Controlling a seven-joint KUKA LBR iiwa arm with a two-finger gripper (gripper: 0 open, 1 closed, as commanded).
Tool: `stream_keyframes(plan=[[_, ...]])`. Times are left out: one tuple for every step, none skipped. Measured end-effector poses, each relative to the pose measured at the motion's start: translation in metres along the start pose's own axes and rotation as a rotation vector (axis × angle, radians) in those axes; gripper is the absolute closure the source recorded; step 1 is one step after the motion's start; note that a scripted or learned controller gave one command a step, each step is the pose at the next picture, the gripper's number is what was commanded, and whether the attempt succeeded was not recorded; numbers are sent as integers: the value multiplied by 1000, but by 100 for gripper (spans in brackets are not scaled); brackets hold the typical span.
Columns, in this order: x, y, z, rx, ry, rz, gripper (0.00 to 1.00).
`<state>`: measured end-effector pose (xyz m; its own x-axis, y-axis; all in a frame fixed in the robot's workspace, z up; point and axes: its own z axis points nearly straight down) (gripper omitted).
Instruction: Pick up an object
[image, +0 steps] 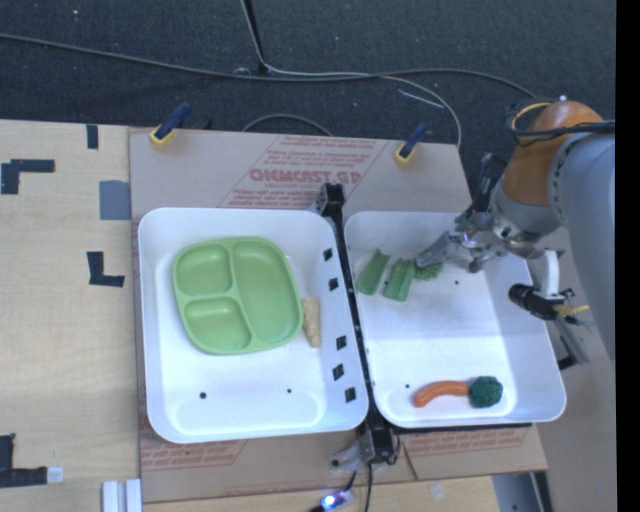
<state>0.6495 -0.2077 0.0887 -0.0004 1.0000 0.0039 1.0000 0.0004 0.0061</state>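
Pincer (432, 262) low beside green pieces (399, 279) in right bin (520, 345); jaw opening: cannot tell.
Risk: two pieces touching, so fingers may wedge or nudge both away.

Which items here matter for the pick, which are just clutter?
Job: pincer, two green blocks beside it, carrot, broccoli, right bin.
Clutter: green divided plate, tan piece, left bin, clamps, cables.
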Motion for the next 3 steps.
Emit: stream_keyframes(plan=[[1,2,-14,-5,-3,-5,100],[2,6,-57,3,-5,-1,100],[7,4,-102,3,-5,-2,100]])
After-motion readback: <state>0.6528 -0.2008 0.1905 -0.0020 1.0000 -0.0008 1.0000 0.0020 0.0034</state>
